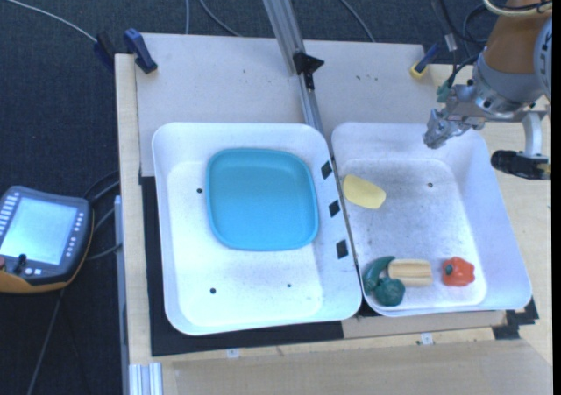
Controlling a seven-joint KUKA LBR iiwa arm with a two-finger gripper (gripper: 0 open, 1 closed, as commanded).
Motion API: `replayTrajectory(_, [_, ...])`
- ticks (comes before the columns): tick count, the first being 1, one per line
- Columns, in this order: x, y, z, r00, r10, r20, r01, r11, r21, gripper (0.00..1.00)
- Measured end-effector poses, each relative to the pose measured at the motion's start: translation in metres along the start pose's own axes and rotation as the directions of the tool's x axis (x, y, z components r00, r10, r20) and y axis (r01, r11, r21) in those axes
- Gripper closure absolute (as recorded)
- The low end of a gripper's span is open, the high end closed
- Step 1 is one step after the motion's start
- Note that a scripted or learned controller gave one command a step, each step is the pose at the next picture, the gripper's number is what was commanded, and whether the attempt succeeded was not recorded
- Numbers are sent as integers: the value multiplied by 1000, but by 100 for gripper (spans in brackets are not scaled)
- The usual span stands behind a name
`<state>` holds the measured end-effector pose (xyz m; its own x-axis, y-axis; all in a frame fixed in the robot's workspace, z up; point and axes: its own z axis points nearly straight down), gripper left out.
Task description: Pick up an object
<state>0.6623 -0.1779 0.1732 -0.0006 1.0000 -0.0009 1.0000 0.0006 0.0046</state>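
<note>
End effector (438, 135) hangs above right bin's (504, 236) back rim; finger state unclear.

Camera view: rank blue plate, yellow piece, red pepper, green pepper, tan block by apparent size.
1. blue plate, by far the largest
2. yellow piece
3. tan block and green pepper: look alike, and the block partly overlaps the pepper, so unranked
4. red pepper, slightly smallest

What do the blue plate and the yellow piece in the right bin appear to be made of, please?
Blue plate: probably plastic, smooth with a soft sheen and a moulded rim. Yellow piece: seemingly plastic toy food, with even colour and a rounded shape; rubber is possible.
</note>
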Motion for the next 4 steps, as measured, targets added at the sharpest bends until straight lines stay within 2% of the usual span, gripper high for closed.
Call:
replayTrajectory(1, [4,5,-63,1000,0,0,0,1000,-2,100])
replayTrajectory(2, [4,6,-76,1000,0,-1,0,1000,2,100])
replayTrajectory(4, [111,6,-90,1000,-4,-2,4,1000,3,100])
